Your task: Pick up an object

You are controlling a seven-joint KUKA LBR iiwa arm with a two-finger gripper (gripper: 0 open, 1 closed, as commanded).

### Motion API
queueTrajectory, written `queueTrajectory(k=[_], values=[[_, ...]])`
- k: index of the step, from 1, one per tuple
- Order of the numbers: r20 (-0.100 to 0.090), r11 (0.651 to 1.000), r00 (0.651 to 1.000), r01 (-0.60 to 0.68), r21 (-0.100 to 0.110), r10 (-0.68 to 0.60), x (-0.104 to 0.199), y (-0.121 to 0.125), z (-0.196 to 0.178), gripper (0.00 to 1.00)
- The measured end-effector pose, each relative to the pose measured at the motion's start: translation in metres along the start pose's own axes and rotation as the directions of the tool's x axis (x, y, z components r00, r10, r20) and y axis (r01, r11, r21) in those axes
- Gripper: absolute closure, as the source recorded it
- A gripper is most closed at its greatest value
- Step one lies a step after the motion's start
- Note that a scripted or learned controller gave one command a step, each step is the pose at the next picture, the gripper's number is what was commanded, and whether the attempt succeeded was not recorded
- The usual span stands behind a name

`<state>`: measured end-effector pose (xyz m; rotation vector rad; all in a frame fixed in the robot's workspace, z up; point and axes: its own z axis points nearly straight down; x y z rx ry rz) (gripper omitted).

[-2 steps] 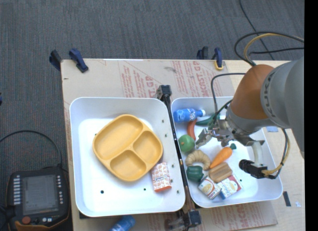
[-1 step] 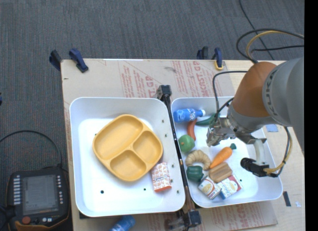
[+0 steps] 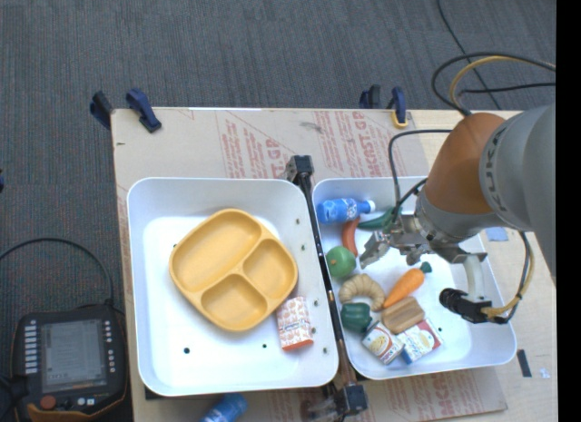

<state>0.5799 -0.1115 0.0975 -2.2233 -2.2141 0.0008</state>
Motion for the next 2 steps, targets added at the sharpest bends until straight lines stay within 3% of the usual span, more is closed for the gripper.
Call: queueTrajectory(k=[1, 2], values=[[-0.006, 1.0, 1.0, 0.008, -0.004, -0.008, -0.097, 0.067, 0.008, 0.0], [0.001, 1.0, 1.0, 0.009, -0.003, -0.009, -0.047, 0.065, -0.014, 0.0]])
